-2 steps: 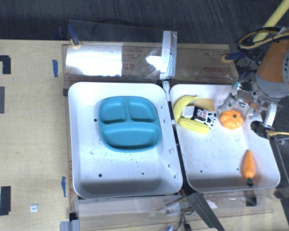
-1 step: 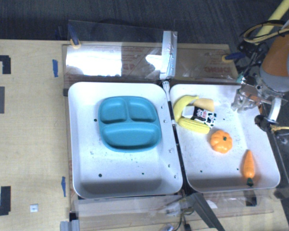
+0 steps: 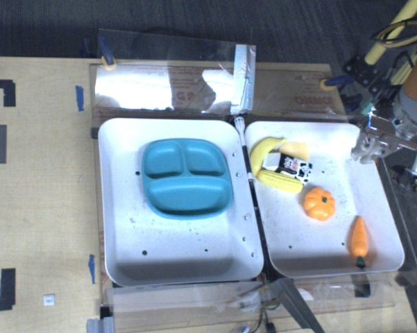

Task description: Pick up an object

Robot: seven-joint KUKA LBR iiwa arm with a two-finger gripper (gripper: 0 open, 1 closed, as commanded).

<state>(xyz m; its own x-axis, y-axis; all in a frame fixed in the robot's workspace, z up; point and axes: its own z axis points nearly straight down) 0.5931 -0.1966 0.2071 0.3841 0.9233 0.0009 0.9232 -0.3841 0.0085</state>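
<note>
Looking into the right bin (image 3: pixel 385 207), we see a banana (image 3: pixel 265 149), pumpkin (image 3: pixel 318 204), carrot (image 3: pixel 359 238) and black-and-white labelled box (image 3: pixel 292 165), its print unreadable; the gripper (image 3: pixel 375 144) hovers at the rim.

We see open floor mid right bin (image 3: pixel 385 207); banana (image 3: pixel 264 150), corn (image 3: pixel 277 180), pumpkin (image 3: pixel 318 204), carrot (image 3: pixel 359 237) crowd its edges. Blue tray (image 3: pixel 187 176) covers most of left bin (image 3: pixel 118 207).

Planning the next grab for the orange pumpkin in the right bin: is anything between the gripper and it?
Nothing visible blocks it. The gripper sits at the right bin's upper right edge, and bare white floor runs from there to the pumpkin. The banana pile lies left of the pumpkin, the carrot lower right.
</note>
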